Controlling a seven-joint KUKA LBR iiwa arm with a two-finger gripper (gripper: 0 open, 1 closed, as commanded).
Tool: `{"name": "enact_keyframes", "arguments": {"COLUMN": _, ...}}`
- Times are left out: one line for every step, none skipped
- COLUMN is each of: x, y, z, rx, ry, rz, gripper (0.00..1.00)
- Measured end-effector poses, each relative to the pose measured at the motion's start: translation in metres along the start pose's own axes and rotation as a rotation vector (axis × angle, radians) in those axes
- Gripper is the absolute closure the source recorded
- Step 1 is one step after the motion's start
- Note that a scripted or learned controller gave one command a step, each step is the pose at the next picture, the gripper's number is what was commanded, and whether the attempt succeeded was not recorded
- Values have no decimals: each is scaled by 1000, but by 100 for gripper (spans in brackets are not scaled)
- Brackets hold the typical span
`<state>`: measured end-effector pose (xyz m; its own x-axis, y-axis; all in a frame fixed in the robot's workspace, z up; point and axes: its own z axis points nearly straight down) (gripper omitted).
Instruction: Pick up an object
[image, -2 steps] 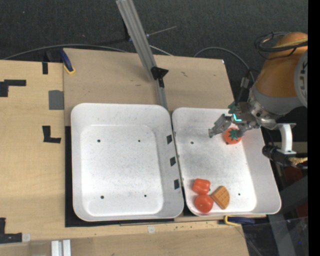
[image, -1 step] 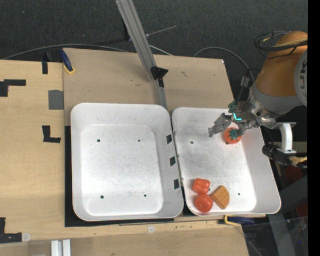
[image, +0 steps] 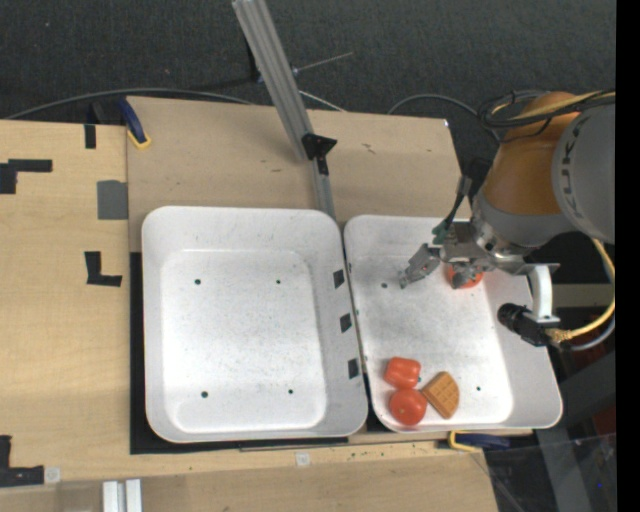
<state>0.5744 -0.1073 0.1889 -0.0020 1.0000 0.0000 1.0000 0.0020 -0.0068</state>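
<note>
hand (image: 437, 263) low over upper part of right bin (image: 520, 400), fingers spread apart, nothing between them. small red object (image: 464, 278) just beside hand, likely target. red pepper (image: 402, 373), tomato (image: 407, 407), cracker (image: 441, 394) clustered lower frame, well apart.

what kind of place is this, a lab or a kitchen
Likely a robotics lab test bench: a grey-and-orange arm reaches over two white bins, with toy food pieces in the right one.

Fixed overhead camera, slanted down on both white bins (image: 150, 300), arm (image: 545, 170) entering right
</note>
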Motion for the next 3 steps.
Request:
{"name": "enact_keyframes", "arguments": {"x": -2, "y": -7, "z": 63, "rx": 2, "ry": 1, "rz": 2, "gripper": 0}}
{"name": "enact_keyframes", "arguments": {"x": -2, "y": -7, "z": 102, "rx": -5, "ry": -2, "rz": 1, "gripper": 0}}
{"name": "enact_keyframes", "arguments": {"x": -1, "y": -7, "z": 90, "rx": -5, "ry": 0, "rz": -1, "gripper": 100}}
